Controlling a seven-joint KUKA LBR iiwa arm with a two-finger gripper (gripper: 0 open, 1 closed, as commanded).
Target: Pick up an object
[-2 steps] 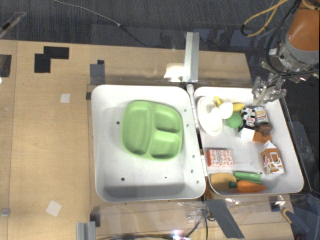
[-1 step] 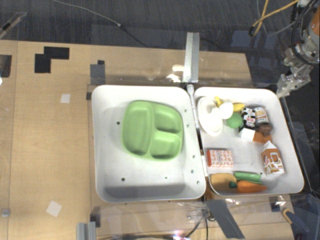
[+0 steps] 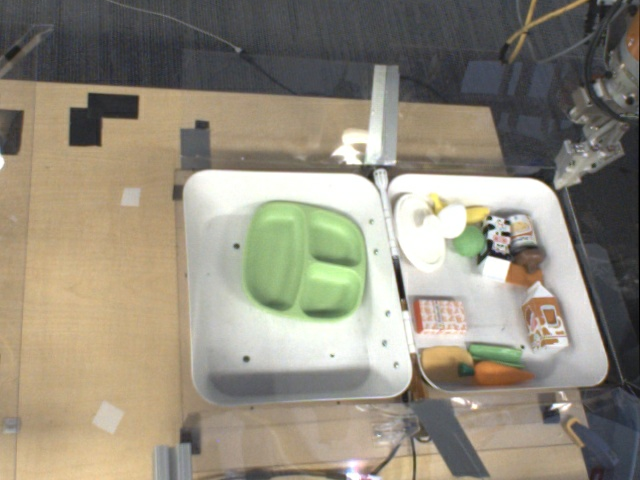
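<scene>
My gripper (image 3: 572, 168) hangs at the far right, above the bench just beyond the back right corner of the right bin (image 3: 580, 268), with nothing in it. That bin holds several small items: a white plate (image 3: 418, 233), a green toy (image 3: 467, 243), a black-and-white carton (image 3: 508, 232), a red-and-white box (image 3: 440, 315), a brown-and-white carton (image 3: 544, 324), an orange carrot (image 3: 502, 374) and a green pod (image 3: 495, 351).
The left bin (image 3: 215, 308) holds a green divided tray (image 3: 303, 258). A metal post (image 3: 384, 113) stands behind the seam between the bins. Yellow cables (image 3: 545, 13) run at the back right near the arm.
</scene>
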